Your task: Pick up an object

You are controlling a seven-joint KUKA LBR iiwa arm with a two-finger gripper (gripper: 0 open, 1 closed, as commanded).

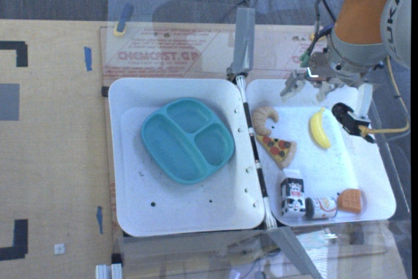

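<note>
My gripper [305, 87] hangs over the back edge of the right bin [372, 166], fingers spread apart with nothing between them. Below it in that bin lie a croissant [265, 116], a pizza slice [277, 148] and a yellow banana [319, 129]. Nearer the front edge sit a black-and-white milk carton [292, 195], a small bottle [320, 207] lying on its side and an orange piece [351, 200]. The banana is the object closest to the fingers, slightly in front and to the right.
The left bin [130, 193] holds a teal divided plate [188, 139]. A metal divider post [243, 42] rises between the bins at the back. A black cable end [349, 117] hangs from the arm over the right bin.
</note>
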